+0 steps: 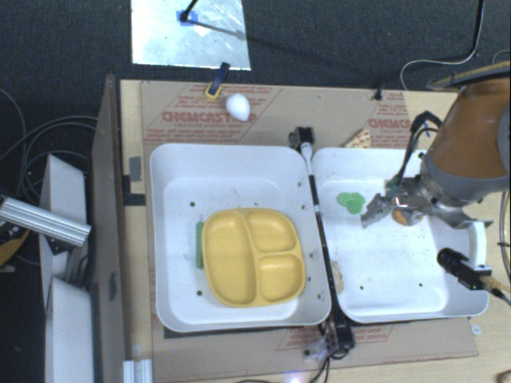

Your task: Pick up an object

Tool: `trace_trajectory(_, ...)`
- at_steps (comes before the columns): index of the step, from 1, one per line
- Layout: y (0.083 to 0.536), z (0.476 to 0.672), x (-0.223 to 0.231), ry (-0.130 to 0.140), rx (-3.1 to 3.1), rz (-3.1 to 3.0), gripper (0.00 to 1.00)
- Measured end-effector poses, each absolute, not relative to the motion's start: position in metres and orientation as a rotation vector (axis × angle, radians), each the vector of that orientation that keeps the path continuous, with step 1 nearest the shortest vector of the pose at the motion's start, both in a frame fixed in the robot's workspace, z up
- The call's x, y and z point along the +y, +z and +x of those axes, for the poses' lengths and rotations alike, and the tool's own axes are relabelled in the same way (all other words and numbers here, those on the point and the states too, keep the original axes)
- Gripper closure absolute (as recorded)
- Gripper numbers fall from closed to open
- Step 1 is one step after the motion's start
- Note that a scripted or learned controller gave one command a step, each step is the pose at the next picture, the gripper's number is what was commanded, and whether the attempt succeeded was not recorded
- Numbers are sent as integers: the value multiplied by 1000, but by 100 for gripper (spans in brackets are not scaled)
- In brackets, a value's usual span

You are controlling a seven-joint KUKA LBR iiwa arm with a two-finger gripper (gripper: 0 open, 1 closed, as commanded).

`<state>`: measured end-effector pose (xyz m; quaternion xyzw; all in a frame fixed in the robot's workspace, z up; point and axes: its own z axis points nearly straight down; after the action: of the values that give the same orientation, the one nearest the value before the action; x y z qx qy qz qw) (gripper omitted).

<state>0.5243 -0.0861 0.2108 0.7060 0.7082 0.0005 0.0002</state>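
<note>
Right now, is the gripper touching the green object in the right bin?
Apart. The camera view shows bare white bin floor between the gripper and the green object.

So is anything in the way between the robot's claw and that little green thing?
Nothing visible is. The gripper hangs in the right bin, just right of the green object, with bare white floor between them. An orange object lies under the wrist, on the far side.

Both bins (239, 162) white. Left one: yellow divided tray (254, 256), green strip (199, 244) at its left edge. Right one: small green piece (350, 202), orange object (404, 216) by the grey arm (467, 146) with orange band. Surface (263, 106) tan cardboard, red lettering. White egg (238, 106) on it. Floor (64, 30) dark.
</note>
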Motion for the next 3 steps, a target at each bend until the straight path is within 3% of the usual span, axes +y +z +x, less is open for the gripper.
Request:
trace_trajectory(1,79,551,-121,-1,2219,2221,0)
trace_trajectory(2,87,646,-133,10,2221,2207,0)
trace_trajectory(3,85,652,-92,6,2229,2211,0)
